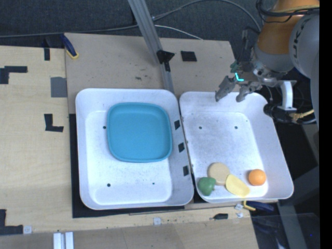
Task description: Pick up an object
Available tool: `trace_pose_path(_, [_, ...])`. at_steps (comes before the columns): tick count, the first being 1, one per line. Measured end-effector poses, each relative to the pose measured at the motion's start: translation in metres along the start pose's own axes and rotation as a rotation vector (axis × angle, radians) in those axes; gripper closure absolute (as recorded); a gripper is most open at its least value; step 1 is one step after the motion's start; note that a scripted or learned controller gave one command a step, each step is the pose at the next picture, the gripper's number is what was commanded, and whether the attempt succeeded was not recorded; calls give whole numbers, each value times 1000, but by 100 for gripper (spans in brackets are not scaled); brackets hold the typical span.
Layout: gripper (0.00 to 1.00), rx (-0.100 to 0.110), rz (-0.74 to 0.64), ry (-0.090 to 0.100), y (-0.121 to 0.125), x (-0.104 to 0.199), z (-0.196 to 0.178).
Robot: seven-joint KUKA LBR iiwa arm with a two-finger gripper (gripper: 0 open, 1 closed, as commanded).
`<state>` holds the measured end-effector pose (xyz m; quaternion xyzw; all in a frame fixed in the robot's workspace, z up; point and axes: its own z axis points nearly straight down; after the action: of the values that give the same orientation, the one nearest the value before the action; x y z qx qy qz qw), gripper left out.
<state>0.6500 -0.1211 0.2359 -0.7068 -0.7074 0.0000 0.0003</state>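
1. The arm (290,30) came in from the right, orange band up top, with its gripper (231,94) hanging over the far edge of the right bin (270,139).
2. Jaws were spread apart, two dark fingers (223,91) splayed with a clear gap between them, and nothing was in that gap. So it had no hold on anything.
3. All the small stuff was bunched in the near corner of the right bin, well apart from the gripper.
4. In that bunch: an orange ball (257,177) furthest right, a yellow piece (237,186) just beside it, a tan disc (218,171) touching or slightly overlapping the yellow one, and a green piece (206,185) on the left end, right up near the bin wall.
5. Couldn't really tell what the tan, yellow and green things were, they were too small. Toy food, maybe, but that's as far as I'd go.
6. The left bin (88,139) had a blue plate (139,132) sitting flat in it, toward the far side.
7. A grey pole (150,32) ran down at a slant from the top and ended near the gap between the two bins.
8. Both bins sat side by side on the bench (31,154), which had bits of black tape (51,122) stuck around on it.
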Motion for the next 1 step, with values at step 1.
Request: trace_pose_path(1, [0,0,0,0,0,0,0])
